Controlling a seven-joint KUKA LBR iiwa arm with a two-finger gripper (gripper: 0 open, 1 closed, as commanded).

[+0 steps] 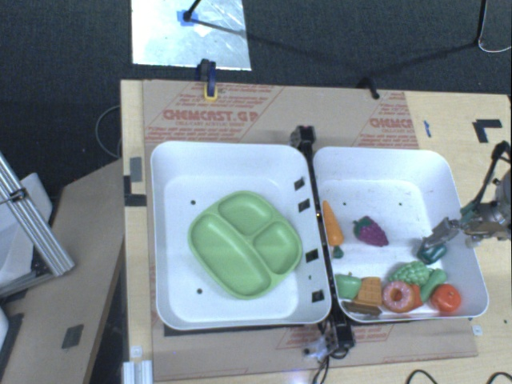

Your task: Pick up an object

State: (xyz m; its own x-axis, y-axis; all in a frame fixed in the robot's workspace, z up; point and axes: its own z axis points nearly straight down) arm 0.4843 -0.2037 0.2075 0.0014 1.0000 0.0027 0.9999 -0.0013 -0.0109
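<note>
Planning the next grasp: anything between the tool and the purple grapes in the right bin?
Nothing visible. The tool sits at the right bin's right side; bare white floor lies between it and the purple grapes. The broccoli and donut lie nearer the front, off that line.

Arm reaching in low from the right, gripper angled down-left

A pale wooden counter stands on dark carpeted floor. At twelve o'clock a shiny silver sheet lies on the floor. At nine o'clock, an aluminium frame rail slants over a tan side table.
</note>
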